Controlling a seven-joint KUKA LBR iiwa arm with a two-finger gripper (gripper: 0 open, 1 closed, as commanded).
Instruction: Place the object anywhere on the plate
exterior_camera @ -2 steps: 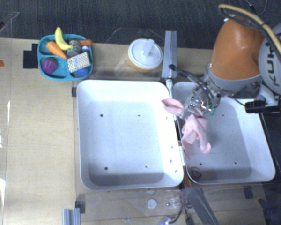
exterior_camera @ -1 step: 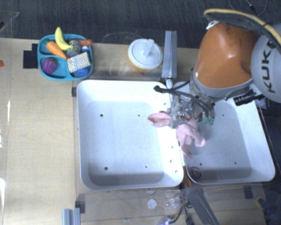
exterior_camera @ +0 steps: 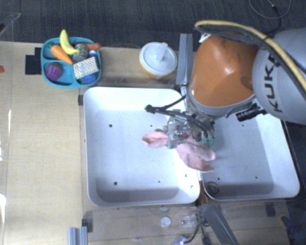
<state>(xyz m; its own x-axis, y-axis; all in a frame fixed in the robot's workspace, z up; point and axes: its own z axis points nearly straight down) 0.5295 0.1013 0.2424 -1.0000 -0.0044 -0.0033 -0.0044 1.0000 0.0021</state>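
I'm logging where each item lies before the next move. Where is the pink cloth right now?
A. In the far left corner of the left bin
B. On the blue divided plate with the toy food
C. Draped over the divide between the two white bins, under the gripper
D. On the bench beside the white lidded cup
C: the pink cloth spreads from the left bin across the shared edge toward the right bin, directly beneath the gripper, far from the blue divided plate.

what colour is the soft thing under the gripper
Pale pink; the cloth shows in the camera view, draped across both bins' shared edge.
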